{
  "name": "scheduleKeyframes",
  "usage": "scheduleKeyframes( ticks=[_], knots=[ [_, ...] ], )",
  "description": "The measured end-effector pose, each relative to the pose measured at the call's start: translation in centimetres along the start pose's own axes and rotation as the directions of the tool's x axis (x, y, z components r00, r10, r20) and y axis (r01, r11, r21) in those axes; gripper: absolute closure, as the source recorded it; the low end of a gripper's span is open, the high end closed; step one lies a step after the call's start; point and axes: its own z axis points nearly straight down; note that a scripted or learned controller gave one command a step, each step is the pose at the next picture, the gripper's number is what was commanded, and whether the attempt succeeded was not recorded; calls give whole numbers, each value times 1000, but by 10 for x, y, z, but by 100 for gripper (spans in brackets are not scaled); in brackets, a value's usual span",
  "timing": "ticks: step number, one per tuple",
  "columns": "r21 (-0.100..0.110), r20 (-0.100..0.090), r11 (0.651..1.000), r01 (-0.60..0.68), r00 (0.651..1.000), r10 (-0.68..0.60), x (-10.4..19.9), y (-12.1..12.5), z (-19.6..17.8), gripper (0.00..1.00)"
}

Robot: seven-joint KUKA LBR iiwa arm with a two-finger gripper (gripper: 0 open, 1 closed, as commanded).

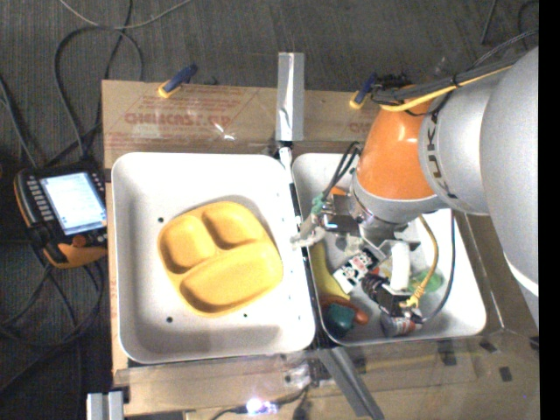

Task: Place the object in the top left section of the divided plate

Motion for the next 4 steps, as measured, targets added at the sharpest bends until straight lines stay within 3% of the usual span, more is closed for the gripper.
scheduleKeyframes(
  ticks=[1, 2, 3, 4],
  knots=[
    [0, 1, 1000, 5, 1000, -5, -9, -41, 0, 0],
    [1, 0, 1000, 6, 1000, -6, -9, -41, 0, 0],
    [-1, 3, 989, -146, 989, 146, 120, -50, -7, 0],
    [6, 5, 990, -144, 990, 144, 120, -52, -14, 100]
  ],
)
